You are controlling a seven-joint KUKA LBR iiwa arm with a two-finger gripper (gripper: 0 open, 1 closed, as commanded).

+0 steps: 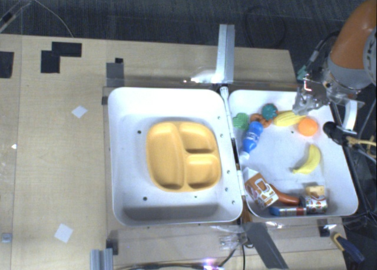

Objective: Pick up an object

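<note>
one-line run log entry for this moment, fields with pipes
arm: over right bin's far edge | gripper: above orange ball, nothing seen held | left bin: yellow divided tray | status: no pick yet

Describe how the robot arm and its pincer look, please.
The arm is bulky and rounded, with a broad orange band above a grey wrist section. The pincer is small, metallic silver-grey hardware. Thin dark cables run along the wrist, and black parts sit beside it.

Two white bins, left bin (pixel 126 145) and right bin (pixel 341 186), are set side by side on a light wooden bench (pixel 53 163).
</note>
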